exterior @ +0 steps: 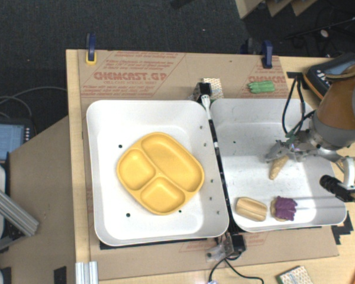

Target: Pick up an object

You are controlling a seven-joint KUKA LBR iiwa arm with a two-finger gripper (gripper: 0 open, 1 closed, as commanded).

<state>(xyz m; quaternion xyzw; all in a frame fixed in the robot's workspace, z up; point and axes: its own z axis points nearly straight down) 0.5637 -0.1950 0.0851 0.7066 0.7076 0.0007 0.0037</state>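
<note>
I see my grey two-finger gripper [282,154] low in the right white plastic bin [248,123], poised just over the pale tan banana-shaped piece [276,168], presumably lining up a grasp, nothing visibly between it.

The arm [343,108] ran off the right edge, most of it cut away. The gripper [282,152] sat low over a pale object [276,168], hiding its top end; the object was too small to identify.
</note>
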